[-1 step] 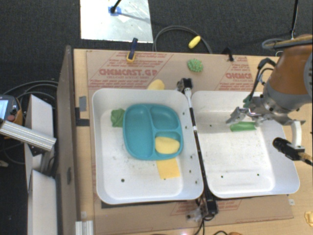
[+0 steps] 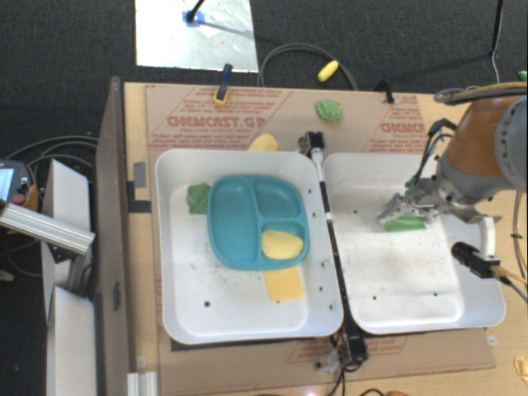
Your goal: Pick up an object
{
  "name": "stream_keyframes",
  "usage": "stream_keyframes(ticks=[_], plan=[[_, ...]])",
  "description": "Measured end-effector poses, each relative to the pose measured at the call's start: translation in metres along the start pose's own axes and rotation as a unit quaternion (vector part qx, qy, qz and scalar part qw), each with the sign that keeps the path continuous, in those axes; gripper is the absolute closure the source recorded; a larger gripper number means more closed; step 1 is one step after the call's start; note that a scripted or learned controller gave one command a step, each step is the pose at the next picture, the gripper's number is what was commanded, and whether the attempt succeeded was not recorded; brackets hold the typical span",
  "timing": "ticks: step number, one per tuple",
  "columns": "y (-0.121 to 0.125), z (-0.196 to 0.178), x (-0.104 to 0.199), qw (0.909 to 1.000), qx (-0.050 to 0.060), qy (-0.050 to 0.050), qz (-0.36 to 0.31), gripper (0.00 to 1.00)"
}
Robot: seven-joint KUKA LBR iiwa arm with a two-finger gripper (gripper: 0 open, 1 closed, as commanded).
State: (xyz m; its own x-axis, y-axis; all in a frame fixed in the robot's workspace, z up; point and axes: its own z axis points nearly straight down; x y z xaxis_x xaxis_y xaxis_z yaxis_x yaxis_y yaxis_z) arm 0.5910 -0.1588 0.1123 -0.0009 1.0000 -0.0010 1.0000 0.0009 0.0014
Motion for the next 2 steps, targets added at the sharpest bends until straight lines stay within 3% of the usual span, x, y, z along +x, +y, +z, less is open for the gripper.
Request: stream_keyframes(ticks=[1, 2], plan=[[-0.026, 0.007, 0.003, 1.0, 0.002, 0.001, 0.0, 0.0], [-0.024, -0.004, 0.003, 1.0, -0.001, 0.0, -0.001, 1.0]])
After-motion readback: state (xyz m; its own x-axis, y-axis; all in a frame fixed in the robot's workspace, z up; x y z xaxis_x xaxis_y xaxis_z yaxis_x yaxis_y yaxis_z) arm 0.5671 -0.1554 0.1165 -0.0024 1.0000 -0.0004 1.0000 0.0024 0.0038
